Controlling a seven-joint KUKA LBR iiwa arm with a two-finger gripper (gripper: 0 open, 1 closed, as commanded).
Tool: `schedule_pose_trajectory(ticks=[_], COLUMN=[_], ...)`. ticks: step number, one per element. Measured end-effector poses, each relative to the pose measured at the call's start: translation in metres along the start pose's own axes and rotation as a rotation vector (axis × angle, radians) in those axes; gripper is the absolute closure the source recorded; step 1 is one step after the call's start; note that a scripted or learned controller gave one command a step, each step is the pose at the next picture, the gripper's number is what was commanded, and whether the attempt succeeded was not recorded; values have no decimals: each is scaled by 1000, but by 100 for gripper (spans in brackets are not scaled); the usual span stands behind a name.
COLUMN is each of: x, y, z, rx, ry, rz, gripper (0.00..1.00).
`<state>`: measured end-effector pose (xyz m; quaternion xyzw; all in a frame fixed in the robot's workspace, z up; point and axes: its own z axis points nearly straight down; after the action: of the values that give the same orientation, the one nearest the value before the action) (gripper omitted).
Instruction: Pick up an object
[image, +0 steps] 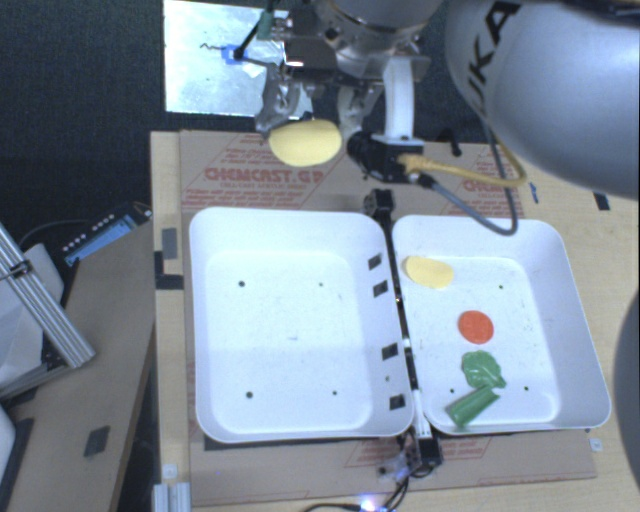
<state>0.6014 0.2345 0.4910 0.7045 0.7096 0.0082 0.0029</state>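
My gripper (308, 128) hangs high at the top of the camera view, above the far edge of the left bin (220, 330). It is shut on a pale yellow rounded object (305, 142) that sits between its two fingers (278, 105). In the right bin (570, 330) lie a flat yellow piece (428, 271), an orange disc (476, 326), a green leafy piece (483, 368) and a green stick (471, 406).
A yellow cable (465, 172) and a grey cable trail from the wrist over the right bin's far edge. Black clips (378, 264) line the seam between the bins. A metal frame (40, 310) stands at the left.
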Motion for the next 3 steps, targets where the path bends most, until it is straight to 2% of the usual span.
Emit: schedule_pose_trajectory(ticks=[1, 3], x=[0, -15], y=[-17, 69], z=[-48, -42], rx=[9, 13], ry=[-4, -8], rz=[1, 7], gripper=[100, 100])
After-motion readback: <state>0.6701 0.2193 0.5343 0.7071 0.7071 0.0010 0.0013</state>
